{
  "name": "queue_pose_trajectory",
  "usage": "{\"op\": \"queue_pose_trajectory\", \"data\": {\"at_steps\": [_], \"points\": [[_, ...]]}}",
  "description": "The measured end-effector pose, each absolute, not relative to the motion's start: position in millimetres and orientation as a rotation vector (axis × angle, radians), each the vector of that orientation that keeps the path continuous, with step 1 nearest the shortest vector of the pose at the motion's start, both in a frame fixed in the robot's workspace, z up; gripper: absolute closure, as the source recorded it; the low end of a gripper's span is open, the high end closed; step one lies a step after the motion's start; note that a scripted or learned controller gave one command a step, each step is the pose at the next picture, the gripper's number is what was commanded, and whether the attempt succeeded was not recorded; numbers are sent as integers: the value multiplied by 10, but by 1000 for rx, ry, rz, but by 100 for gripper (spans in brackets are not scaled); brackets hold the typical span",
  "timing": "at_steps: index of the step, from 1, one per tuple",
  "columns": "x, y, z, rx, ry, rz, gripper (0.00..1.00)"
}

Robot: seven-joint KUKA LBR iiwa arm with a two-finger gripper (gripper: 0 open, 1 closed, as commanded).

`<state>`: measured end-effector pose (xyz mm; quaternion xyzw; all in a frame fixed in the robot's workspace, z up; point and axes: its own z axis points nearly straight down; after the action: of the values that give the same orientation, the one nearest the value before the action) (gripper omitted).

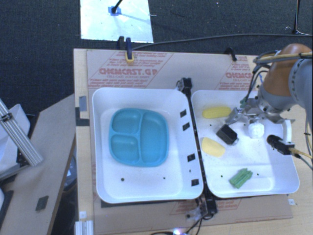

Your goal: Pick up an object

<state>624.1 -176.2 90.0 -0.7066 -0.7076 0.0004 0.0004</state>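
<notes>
Grey arm [301, 82], orange band [282, 75], thin cables, metal hand [243, 112] with black block

Glossy blue plastic plate [139, 136]

The flat tan protective sheet [146, 65] beneath the two bins carried red printed lettering. Behind the left bin it read "CHEMCAST GP", with smaller illegible lines below. The same print recurred behind the right bin, partly hidden.
</notes>
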Motion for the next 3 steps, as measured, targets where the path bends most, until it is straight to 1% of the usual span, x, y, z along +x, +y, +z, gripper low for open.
{"op": "queue_pose_trajectory", "data": {"at_steps": [1, 2, 3], "points": [[6262, -1766, 1045, -2223, -2228, -5, 100], [6268, -1737, 1488, -2220, -2230, -5, 100], [6356, -1726, 2120, -2220, -2234, -7, 100]]}}
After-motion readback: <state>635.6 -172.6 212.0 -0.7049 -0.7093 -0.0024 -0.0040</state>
